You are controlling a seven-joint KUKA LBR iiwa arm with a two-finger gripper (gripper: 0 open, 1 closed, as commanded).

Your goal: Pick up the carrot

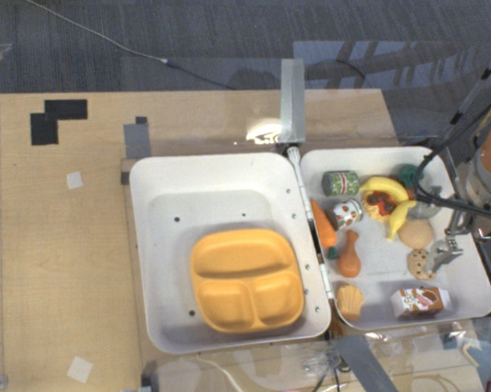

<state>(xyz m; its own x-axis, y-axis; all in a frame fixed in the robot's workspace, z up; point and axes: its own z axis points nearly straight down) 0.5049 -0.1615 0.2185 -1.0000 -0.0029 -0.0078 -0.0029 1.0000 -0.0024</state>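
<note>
The carrot [322, 222] is a slim orange piece lying lengthwise against the left wall of the right bin [479, 304]. A small labelled can [346, 214] sits just to its right, and an orange-brown drumstick [349, 256] lies below it. My gripper [445, 255] hangs at the right side of the same bin, beside a cookie [418, 263] and well to the right of the carrot. Nothing shows in its grasp.
The right bin also holds a green can [340, 183], bananas [387, 199], a tan round piece [415, 235], a ridged biscuit [349, 298] and a brown carton [420, 301]. A yellow divided plate [247, 278] lies in the left bin [157, 197].
</note>
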